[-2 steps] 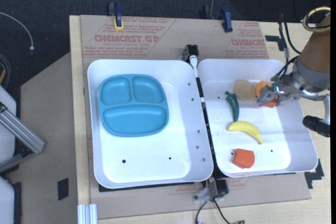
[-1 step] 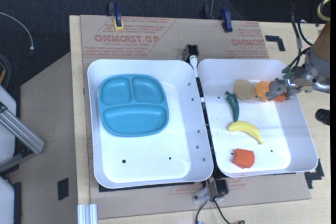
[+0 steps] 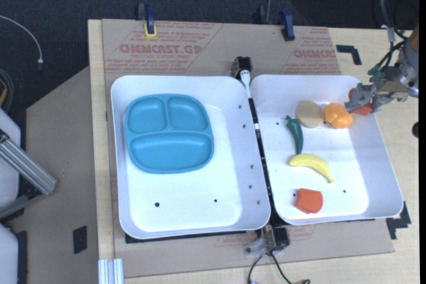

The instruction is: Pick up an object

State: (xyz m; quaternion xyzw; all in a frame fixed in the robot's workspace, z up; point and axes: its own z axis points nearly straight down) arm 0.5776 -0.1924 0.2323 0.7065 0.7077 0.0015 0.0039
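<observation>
Orange rounded fruit-like toy (image 3: pixel 339 117) lay in the right white bin (image 3: pixel 373 163), near its upper right corner, and was the object closest to the claw (image 3: pixel 363 100); I judged it the likeliest target. It touched, or very nearly touched, a tan flat round disc (image 3: pixel 309 114) on its left. The claw hung just beside the orange toy at the bin's far right rim, with something small and reddish at its tip that was too blurred to name. How far the claw stood apart could not be told, and nothing was visibly held in it.

Several risks followed from this layout. The toy looked round and smooth, so a pinch off its centre might have squirted it sideways into the disc or against the bin wall. The wall was close, and a descent there could have caught the rim instead of reaching the floor. The disc sat so near that the claw might have closed on both pieces, or nudged the disc away.

Further out, a dark green curved pepper-like toy (image 3: pixel 295 134), a yellow plastic banana (image 3: pixel 311 165) and a red-orange blocky toy (image 3: pixel 308 201) lay well apart and seemed safe from disturbance. The left white bin (image 3: pixel 133 209) held a blue divided plastic plate (image 3: pixel 170 133), and both bins rested on the cardboard-covered worktop (image 3: pixel 200 36).
</observation>
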